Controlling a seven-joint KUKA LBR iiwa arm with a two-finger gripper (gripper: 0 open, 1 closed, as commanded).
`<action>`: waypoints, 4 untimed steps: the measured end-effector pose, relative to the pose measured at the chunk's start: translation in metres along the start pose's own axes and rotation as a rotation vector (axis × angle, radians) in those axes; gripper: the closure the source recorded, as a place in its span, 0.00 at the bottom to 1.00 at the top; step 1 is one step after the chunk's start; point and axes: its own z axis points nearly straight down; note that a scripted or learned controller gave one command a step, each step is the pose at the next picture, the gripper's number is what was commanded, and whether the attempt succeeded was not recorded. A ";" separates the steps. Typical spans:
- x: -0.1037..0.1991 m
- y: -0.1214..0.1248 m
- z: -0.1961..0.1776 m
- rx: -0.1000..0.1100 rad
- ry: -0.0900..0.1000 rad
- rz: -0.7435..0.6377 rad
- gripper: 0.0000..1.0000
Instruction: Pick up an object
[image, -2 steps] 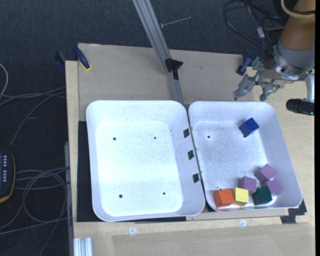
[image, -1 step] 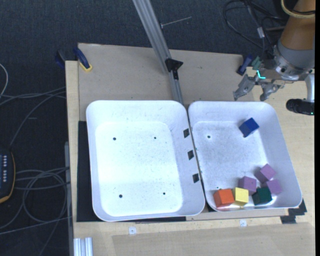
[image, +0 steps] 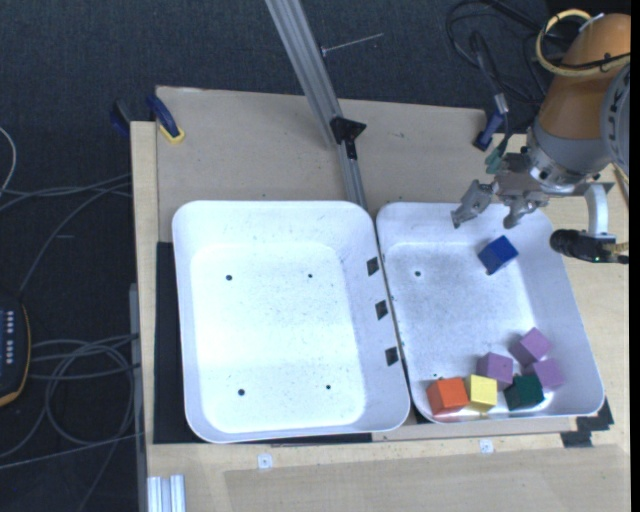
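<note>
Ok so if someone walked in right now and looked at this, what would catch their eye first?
Probably the arm's orange band at top right, with the gripper hanging open over the far end of the right bin. Just below the fingers a lone blue cube lies apart from the rest. Then the bright cluster in that bin's near corner: an orange block, a yellow block, a green block and three purple blocks.

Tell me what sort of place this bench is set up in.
Most likely a robotics lab or test cell. A grey-and-orange arm with a claw hangs over two white bins, small coloured blocks serve as grasp objects, the board is clamped, and loose cables run across the floor.
</note>
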 end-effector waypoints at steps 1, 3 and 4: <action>0.004 -0.001 0.043 -0.001 0.000 -0.001 0.00; 0.004 0.001 0.068 -0.012 -0.001 -0.001 1.00; -0.002 -0.002 0.006 -0.015 -0.003 0.000 1.00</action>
